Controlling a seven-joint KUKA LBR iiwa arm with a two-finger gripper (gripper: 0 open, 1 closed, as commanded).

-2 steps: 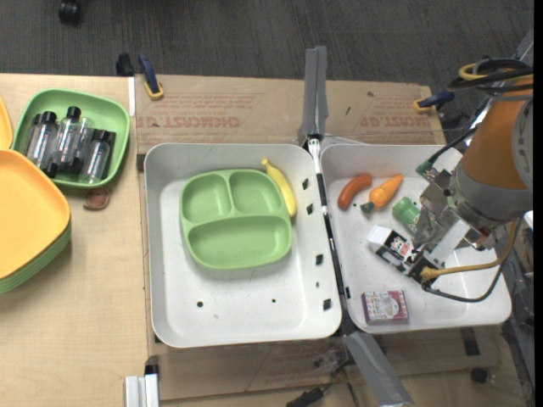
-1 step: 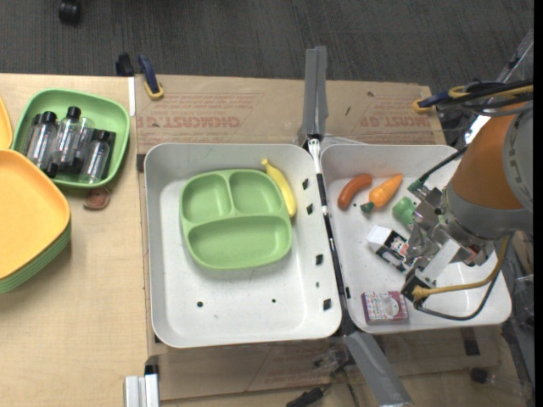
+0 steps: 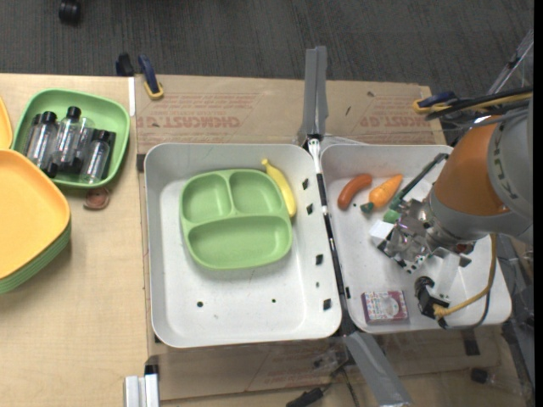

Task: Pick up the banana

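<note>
Jaws unreadable, possibly lost in wrist clutter; cannot tell whether apart or together. Gripper (image 3: 405, 242) low over right bin (image 3: 496, 308), near carrot (image 3: 386, 190) and red sausage (image 3: 354, 190). Banana (image 3: 282, 188) in left bin (image 3: 229, 316), touching green plate (image 3: 237, 220) along its right edge. Approach not begun, by the look: next, crossing the divider, descending onto banana.
</note>
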